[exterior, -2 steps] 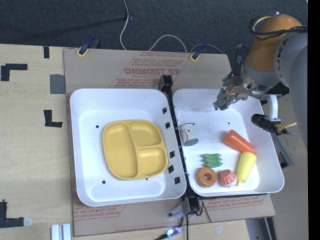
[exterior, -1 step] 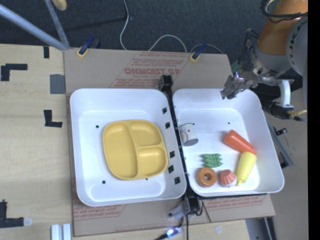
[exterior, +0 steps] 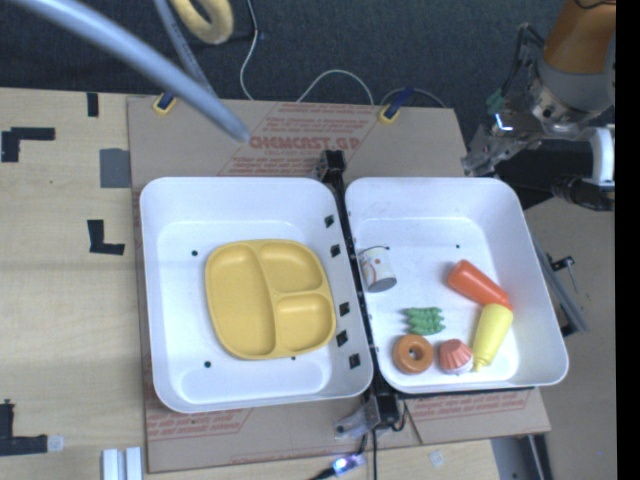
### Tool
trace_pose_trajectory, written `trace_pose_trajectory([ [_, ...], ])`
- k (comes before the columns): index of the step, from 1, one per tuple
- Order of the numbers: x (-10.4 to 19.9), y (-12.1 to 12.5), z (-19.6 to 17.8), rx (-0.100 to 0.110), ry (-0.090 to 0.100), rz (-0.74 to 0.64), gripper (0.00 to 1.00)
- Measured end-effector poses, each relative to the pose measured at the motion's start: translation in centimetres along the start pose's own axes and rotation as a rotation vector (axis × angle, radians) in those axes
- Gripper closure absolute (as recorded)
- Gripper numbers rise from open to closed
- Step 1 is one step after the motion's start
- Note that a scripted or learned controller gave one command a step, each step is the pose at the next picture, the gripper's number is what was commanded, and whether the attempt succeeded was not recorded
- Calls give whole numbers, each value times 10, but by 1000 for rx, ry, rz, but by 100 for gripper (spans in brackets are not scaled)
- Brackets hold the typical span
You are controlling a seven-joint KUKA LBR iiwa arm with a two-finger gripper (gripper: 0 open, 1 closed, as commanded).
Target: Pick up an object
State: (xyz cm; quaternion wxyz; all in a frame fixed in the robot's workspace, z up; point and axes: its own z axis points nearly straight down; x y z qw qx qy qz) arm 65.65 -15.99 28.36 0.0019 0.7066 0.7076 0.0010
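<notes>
Gripper [exterior: 497, 136] hovering outside the right bin's [exterior: 520, 208] far corner, well apart from every item; I am watching it from my remote station and cannot tell how it is set, since it is reading as a dark tangle of parts below the grey wrist. Nothing is sitting in it that I can make out.

By my judgement the pick has not started: this is the approach step. The next move is calling for a swing inward over the right bin, then a descent onto one chosen piece.

Candidates are all lying in that bin. An orange carrot [exterior: 477, 282], smooth and tapered, is resting slantwise, with a glossy yellow bottle-shaped toy [exterior: 491, 334] just beside it. A small knobbly green piece [exterior: 424, 319] is sitting near the middle. Along the near wall, a brown ringed donut [exterior: 412, 353] and a ridged pink cupcake [exterior: 454, 355] are lying close together. A small pale cup [exterior: 377, 268] is standing apart near the divider.

In the left bin [exterior: 165, 268], a yellow three-part plate [exterior: 269, 297] of matte plastic is lying flat.
</notes>
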Motion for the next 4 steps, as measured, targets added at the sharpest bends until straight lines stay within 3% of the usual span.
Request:
trace_pose_trajectory([
  [4, 230, 1, 47, 5, 1, -4, 100],
])
